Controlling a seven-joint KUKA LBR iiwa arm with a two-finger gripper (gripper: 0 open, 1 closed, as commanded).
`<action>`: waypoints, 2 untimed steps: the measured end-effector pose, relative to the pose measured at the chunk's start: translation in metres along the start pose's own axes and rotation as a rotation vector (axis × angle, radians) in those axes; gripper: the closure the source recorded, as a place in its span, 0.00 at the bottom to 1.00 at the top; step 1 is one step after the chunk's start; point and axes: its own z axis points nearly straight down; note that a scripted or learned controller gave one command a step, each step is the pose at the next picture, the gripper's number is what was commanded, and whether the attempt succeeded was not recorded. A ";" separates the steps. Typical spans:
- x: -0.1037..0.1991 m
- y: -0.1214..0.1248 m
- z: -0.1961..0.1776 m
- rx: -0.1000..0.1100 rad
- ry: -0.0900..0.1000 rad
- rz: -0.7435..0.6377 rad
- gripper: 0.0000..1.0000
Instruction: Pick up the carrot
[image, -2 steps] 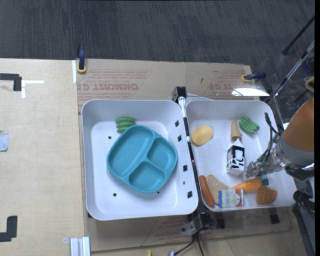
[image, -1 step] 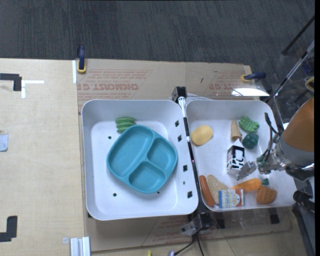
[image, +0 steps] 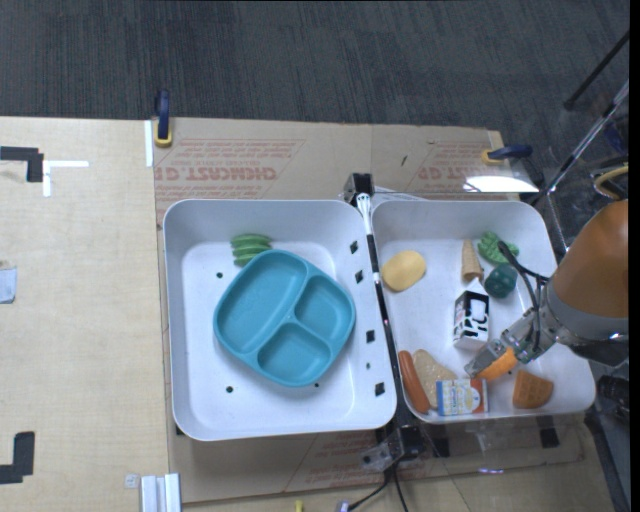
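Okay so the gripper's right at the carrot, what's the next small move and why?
Probably lift straight up a little. The gripper sits low in the right bin with the carrot at its tip, wedged among a small carton and other toy food, so a short rise would test whether it comes along.

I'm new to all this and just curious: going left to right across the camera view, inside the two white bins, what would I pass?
Green pea pod → blue divided plate → yellow potato-like piece → sausage → black-and-white carton → carrot at the gripper → orange wedge.
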 end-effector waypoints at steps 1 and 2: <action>-0.002 0.001 -0.009 -0.002 -0.003 0.004 1.00; -0.004 0.003 -0.018 -0.006 -0.007 0.005 1.00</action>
